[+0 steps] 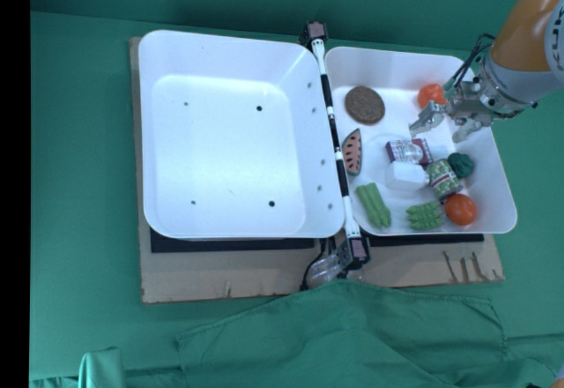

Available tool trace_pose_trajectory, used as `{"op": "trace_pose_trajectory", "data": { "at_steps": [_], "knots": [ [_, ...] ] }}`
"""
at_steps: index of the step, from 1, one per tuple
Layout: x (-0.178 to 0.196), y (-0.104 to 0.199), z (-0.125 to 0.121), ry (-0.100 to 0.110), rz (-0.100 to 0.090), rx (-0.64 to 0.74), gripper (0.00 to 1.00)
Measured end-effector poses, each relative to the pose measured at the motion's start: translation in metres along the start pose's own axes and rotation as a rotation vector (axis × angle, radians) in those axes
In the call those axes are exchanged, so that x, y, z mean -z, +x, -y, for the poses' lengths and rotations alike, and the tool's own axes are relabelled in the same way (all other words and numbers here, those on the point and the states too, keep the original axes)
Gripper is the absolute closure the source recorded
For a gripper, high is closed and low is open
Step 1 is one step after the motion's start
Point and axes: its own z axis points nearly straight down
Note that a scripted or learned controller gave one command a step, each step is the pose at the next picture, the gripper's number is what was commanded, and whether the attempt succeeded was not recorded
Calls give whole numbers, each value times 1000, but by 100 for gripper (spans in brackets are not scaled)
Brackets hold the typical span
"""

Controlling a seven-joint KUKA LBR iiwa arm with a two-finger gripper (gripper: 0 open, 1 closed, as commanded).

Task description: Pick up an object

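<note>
- Two shallow white bins sit side by side on the green surface [79,157], atop a brown cardboard sheet [220,285]; the left bin [159,51] has small dark dots on its floor, and the right bin [493,201] carries all the objects.
- The grey arm [533,33], with its orange band, reaches in from the right, and the tool [445,126] hangs over the upper right part of the right bin.
- The tool's fingers are spread apart, pointing down and to the left, with nothing between them.
- An orange-red round fruit [430,95] lies just beside the tool, toward the bin's back wall.
- A flat brown round cookie [364,104] rests near the divider between the bins, well apart from the tool.
- A watermelon slice [352,151] lies by the divider, below the cookie.
- A small dark red packet [408,150] sits near the bin's middle, just below the tool's left finger, with a white block [405,175] touching it on the near side.
- A green printed can [442,176] lies beside the white block, and a dark green broccoli-like piece [461,164] is just to its right.
- An orange fruit [460,209] rests near the front right corner.
- A green vegetable [373,205] and a green pea-pod bunch [426,216] lie along the front wall.
- A green cloth [352,338] is draped in the foreground.
</note>
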Motion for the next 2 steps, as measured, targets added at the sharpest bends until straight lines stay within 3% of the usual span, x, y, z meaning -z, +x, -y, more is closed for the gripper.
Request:
{"op": "trace_pose_trajectory", "data": {
  "at_steps": [1, 2],
  "knots": [
    [-37, 2, -56, 0, 0, 6, 0],
    [-16, 1, 13, 11, -4, 2, 0]
  ]
}}
